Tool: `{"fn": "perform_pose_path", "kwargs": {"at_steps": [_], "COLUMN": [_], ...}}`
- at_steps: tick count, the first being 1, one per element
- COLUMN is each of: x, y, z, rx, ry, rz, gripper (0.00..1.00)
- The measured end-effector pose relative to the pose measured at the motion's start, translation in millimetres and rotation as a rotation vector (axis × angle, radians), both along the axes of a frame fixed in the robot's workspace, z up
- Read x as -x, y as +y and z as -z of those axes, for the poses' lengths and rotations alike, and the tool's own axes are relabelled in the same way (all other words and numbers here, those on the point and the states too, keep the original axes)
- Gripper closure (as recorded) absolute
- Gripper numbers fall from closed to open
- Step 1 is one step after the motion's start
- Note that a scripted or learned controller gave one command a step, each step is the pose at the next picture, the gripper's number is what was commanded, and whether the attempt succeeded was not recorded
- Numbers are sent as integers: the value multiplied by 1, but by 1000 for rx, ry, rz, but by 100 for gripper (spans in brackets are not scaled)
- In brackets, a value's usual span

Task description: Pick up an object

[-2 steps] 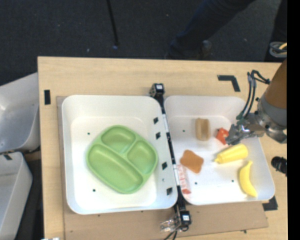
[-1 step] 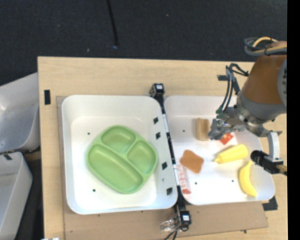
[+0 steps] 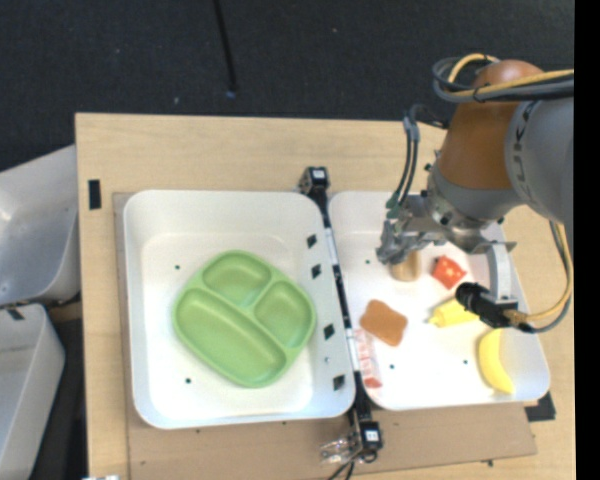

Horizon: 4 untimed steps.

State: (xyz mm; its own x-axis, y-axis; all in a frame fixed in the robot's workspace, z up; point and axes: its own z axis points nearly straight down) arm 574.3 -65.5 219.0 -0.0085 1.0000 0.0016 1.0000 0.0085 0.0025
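At the near edge of the right bin (image 3: 528,383) lies a banana (image 3: 494,360), with a yellow piece (image 3: 448,315) and a brown slab (image 3: 384,322) just behind it. Farther back, the pincer (image 3: 400,250) hangs low over a small tan object (image 3: 408,267), likely its target; whether it is spread or pinching I cannot tell. A red block (image 3: 447,271) crowds that spot. The left bin (image 3: 140,388) holds a green divided plate (image 3: 244,316).

No readable text, label, brand, number or sign anywhere. Small packet (image 3: 366,359) lying at left edge of right bin (image 3: 420,393) bore red and white print, too small and blurred to read. Black clips (image 3: 313,179) on bin rims carried no legible marks.
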Motion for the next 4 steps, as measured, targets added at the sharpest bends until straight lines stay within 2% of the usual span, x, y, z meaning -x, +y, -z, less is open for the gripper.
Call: {"fn": "perform_pose_path", "kwargs": {"at_steps": [1,3,4], "x": [-19,-66,-65], "y": [51,137,134], "z": [-16,-10,-10], "rx": [1,1,3], "ry": [-1,0,3], "rz": [2,3,6], "gripper": [100,100,0]}}
